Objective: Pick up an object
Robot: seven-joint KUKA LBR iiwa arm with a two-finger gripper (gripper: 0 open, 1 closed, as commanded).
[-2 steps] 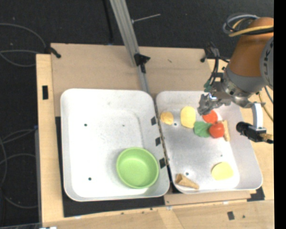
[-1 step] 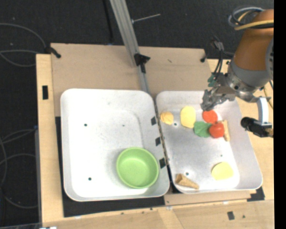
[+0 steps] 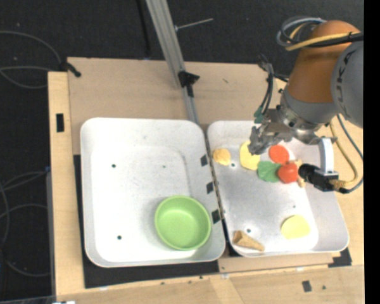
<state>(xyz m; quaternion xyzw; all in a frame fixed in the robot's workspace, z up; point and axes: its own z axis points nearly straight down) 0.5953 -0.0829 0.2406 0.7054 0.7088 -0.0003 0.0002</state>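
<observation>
My gripper (image 3: 258, 143) hangs over the back of the right bin (image 3: 266, 201), directly above a yellow piece (image 3: 248, 159) that lies against its tips. Beside it sit an orange-red round piece (image 3: 279, 153), a green piece (image 3: 268, 170) and a red piece (image 3: 289, 172), all bunched together. A small yellow-orange piece (image 3: 221, 156) lies near the bin's left wall. At the front of this bin lie a pale yellow disc (image 3: 295, 227) and a tan cone (image 3: 247, 240). Whether anything is between the fingers is hidden by the wrist.
The left bin (image 3: 126, 163) holds a green bowl (image 3: 182, 222) at its front right. A slanted metal pole (image 3: 170, 43) rises behind the bins. A black cable fitting (image 3: 320, 177) juts over the right bin's right side.
</observation>
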